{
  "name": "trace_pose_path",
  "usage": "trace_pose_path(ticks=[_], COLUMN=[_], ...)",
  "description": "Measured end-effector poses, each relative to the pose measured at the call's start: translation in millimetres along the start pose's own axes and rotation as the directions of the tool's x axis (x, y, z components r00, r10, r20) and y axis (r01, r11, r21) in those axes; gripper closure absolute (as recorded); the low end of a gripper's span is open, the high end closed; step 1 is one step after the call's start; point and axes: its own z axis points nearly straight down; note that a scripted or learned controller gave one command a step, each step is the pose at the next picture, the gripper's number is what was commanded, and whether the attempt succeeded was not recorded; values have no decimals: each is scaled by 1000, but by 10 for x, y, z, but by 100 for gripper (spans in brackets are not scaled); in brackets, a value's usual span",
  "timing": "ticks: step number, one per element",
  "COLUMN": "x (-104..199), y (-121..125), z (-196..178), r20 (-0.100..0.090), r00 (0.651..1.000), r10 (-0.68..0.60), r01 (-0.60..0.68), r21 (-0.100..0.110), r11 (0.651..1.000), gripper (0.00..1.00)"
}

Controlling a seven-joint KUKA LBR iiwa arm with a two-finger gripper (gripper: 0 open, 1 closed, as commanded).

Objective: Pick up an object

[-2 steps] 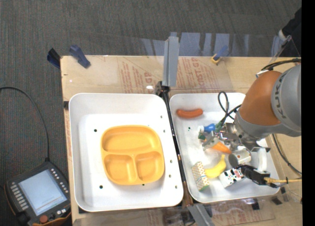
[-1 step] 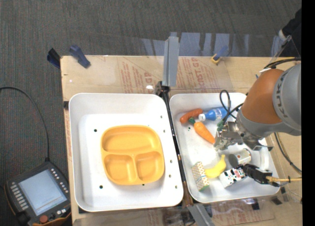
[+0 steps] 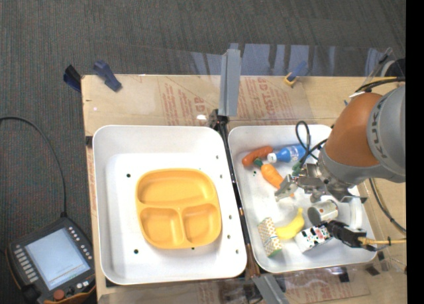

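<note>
A: Where is the arm [image 3: 368,140] in the picture?

B: It comes in from the right side of the frame, in the middle height. The orange band and the grey body are above the right bin [image 3: 246,230], and the wrist bends down and to the left, so the tool [image 3: 289,189] hangs over the middle of this bin.

A: Is the tool holding something?

B: I cannot tell. The metal parts of it are small and dark against the white floor, and I see nothing clearly between them. It is just beside the lower carrot [image 3: 271,175], near its right end, but I cannot say if it touches it.

A: What is inside the right bin?

B: In the upper left part there are two orange carrot-like pieces, the upper one [image 3: 256,156] lying slanted, and a small blue and white bottle [image 3: 286,154] just right of it. In the lower part there is a yellow banana [image 3: 290,227], a small patterned box [image 3: 269,235] touching its left end, and a white box with dark marks [image 3: 313,238] at its right. A grey round thing [image 3: 324,212] lies just above this white box.

A: And the left bin [image 3: 112,150]?

B: It holds a yellow tray with three compartments [image 3: 177,206], lying flat near the middle. Both bins stand side by side on the table [image 3: 146,101]
</note>
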Motion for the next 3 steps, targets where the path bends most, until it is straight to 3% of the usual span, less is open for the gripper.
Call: trace_pose_path(ticks=[1, 2, 3], x=[478, 472, 842], y=[402, 398, 649], z=[120, 49, -1061], r20=[-3, -5, -2], r00=[998, 998, 946], r10=[-68, -66, -325], r01=[68, 66, 325], r21=[6, 11, 4], r11=[998, 998, 946], gripper=[0, 100, 100])
